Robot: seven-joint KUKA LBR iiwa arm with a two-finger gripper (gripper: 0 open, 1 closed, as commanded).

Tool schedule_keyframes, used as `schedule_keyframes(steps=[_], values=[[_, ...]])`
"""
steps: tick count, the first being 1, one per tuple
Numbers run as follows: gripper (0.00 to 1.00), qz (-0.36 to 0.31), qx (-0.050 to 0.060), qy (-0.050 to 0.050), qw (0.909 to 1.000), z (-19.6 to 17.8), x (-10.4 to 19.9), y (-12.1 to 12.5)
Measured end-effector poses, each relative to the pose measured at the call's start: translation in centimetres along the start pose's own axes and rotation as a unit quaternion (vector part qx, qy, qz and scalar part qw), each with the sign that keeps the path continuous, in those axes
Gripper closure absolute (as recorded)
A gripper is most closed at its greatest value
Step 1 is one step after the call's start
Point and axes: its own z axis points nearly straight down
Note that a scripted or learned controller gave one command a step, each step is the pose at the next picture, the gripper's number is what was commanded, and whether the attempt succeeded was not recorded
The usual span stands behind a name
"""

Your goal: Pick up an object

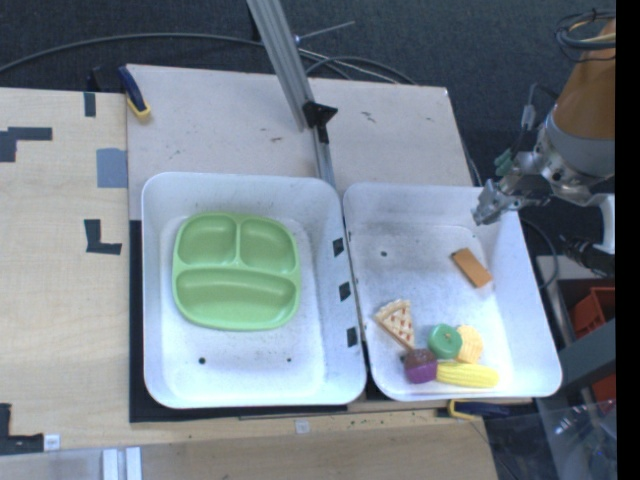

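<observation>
The right bin (520, 298) holds several toy foods: an orange block (471, 267) near its right wall, a pizza slice (397, 321), a green round piece (445, 341), a yellow piece (469, 344), a purple piece (420, 367) and a corn cob (466, 375) at the front. My gripper (492, 203) hangs over the bin's back right corner, above and a little behind the orange block. Nothing shows between its fingers.
The left bin (160, 298) carries a green divided plate (237, 271). A slanted metal pole (285, 53) rises behind the bins. A blue and yellow tool (134, 92) lies at the board's back left. Cables run along the back.
</observation>
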Motion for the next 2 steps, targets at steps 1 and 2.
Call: schedule_keyframes(steps=[1,2], values=[[1.00,-0.003,0.003,0.002,1.0000,-0.5,5.8,0.2],[1.00,-0.003,0.004,0.002,1.0000,1.0,11.3,0.2]])
